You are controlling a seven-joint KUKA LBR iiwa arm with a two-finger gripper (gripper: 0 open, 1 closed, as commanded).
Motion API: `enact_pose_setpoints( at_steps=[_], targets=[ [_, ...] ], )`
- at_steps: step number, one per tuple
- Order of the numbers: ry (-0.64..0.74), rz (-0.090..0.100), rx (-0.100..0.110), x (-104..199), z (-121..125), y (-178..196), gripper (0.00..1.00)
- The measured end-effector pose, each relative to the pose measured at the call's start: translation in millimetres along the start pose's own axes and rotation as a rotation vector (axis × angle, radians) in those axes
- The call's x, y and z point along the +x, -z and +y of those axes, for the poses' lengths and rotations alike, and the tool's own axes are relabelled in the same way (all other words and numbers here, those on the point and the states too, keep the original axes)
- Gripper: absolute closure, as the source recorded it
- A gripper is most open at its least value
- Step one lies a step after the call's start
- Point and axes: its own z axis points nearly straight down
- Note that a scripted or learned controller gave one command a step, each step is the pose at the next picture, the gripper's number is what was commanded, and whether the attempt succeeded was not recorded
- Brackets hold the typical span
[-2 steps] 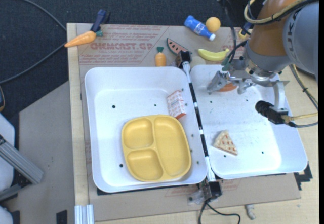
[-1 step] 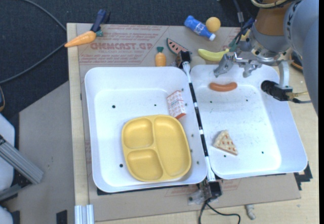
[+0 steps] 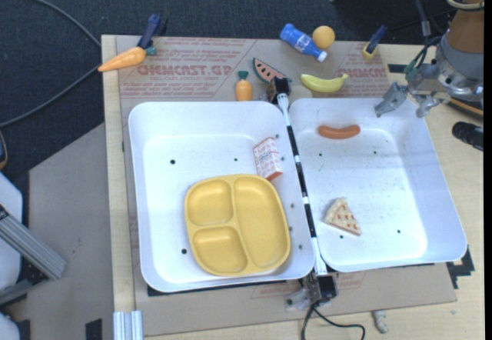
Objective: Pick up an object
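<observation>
The right bin [image 3: 430, 200] holds two toy foods. A toy hot dog sausage [image 3: 339, 131] lies flat near the bin's far wall. A toy waffle wedge [image 3: 342, 218] lies closer to the front, a bit left of the middle. The two are well apart.

The gripper [image 3: 407, 100] hangs over the far right corner of that bin, to the right of the sausage and not touching it. Its two fingers [image 3: 387, 103] are spread apart — nothing sits between them. Above it is the orange band of the arm [image 3: 465, 35].

The left bin [image 3: 154, 177] holds a yellow tray with three sections [image 3: 235, 223]. A small red and white carton [image 3: 267, 158] lies just beside the tray's far right corner.

More toys sit on the bench behind the bins — a banana [image 3: 324, 82], a blue bottle [image 3: 301, 41], an orange ball [image 3: 324, 36], a watermelon slice [image 3: 264, 70], a small orange bottle [image 3: 244, 89] and a carrot [image 3: 123, 61]. A blue clip [image 3: 151, 29] sits just by the carrot's green end. Another blue clip [image 3: 374, 41] is to the right of the ball.
</observation>
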Motion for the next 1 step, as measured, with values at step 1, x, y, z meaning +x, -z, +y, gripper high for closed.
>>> enact_pose_setpoints(
  at_steps=[1],
  targets=[
    [0.004,0.004,-0.001,76.9,-19.1,77.4,0.00]
  ],
)
